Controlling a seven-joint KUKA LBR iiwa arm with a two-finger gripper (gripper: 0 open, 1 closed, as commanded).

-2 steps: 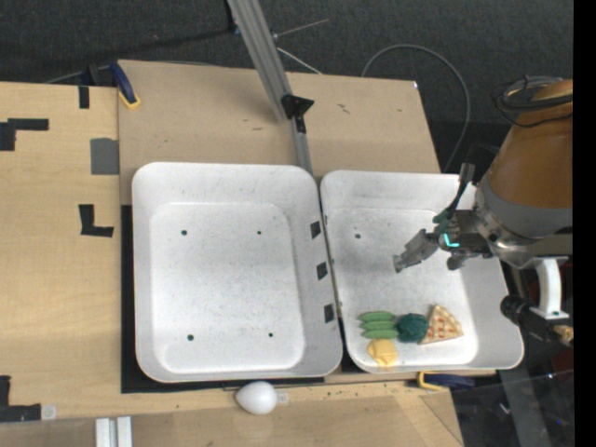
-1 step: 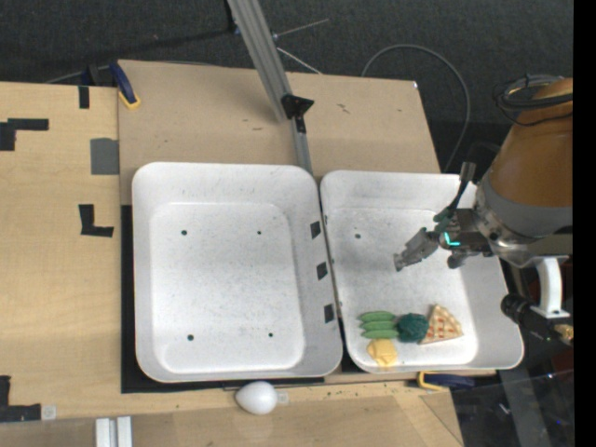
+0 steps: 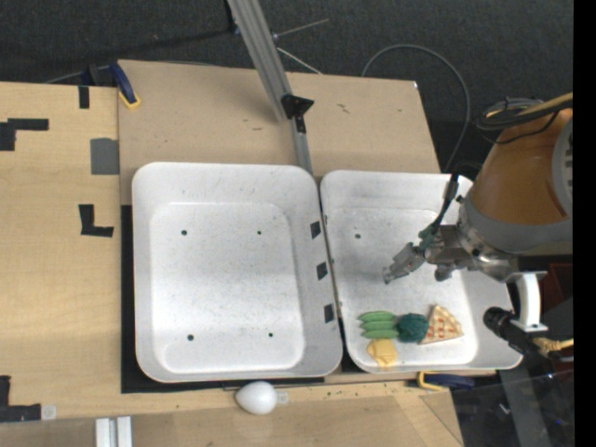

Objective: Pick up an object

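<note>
My two-finger gripper (image 3: pixel 402 270) hangs over the right white bin (image 3: pixel 372 198), fingers narrowly parted, holding nothing. At its five o'clock, beside other toys, lies the small triangular plastic pizza slice (image 3: pixel 442 325): probably light, stiff, slick; best pinched across its straight edges.

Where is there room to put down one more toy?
The left bin has bare floor wall to wall. The right bin is bare along its far side. Its near corner is crowded: green pods, broccoli, pizza slice, yellow piece.
</note>
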